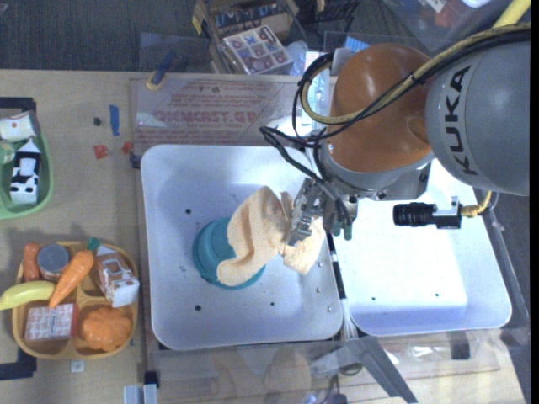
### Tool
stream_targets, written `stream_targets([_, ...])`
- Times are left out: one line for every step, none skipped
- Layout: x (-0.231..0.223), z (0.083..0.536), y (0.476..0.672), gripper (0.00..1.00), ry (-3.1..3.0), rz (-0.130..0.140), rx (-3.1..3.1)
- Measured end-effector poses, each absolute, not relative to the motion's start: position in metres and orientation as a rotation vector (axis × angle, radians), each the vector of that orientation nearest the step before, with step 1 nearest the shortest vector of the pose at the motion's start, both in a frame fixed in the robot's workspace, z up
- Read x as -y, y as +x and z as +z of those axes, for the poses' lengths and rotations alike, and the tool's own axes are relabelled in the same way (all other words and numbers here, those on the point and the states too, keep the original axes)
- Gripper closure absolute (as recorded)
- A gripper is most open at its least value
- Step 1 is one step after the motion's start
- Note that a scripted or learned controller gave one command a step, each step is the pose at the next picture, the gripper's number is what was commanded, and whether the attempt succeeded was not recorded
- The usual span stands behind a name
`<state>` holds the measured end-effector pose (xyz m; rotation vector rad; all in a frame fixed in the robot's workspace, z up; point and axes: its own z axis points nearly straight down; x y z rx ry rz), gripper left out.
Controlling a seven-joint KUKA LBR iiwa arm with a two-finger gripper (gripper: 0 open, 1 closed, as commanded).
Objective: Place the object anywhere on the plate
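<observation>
Left bin [168, 310]: cloth [253, 234] drapes plate [210, 251], claw [305, 224] touching.

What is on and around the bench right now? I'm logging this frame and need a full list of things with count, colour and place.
plate: 1, blue, left bin, partly under the cloth
cloth: 1, pale yellow, draped over the plate's right side, its right end at the gripper
bins: 2, white, side by side mid-bench
toy food tray: 1, yellow, bench lower left, holding a banana, carrot, can, cartons and an orange item
green tray: 1, left edge, holding a black-and-white carton
clear lid or sheet: 1, with red print, behind the left bin
boxes: several, cardboard, floor behind the bench
gripper: 1, metal, over the left bin's right side, against the cloth
arm: 1, grey with orange band, from the right
</observation>
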<state>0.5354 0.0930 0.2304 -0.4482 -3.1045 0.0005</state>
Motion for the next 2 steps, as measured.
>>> stream_targets([-0.1364,0.2232,0.5133,1.0,-0.007,-0.001,3.137])
stream_targets([-0.1364,0.2236,0.5135,0.0,-0.007,-0.001,3.138])
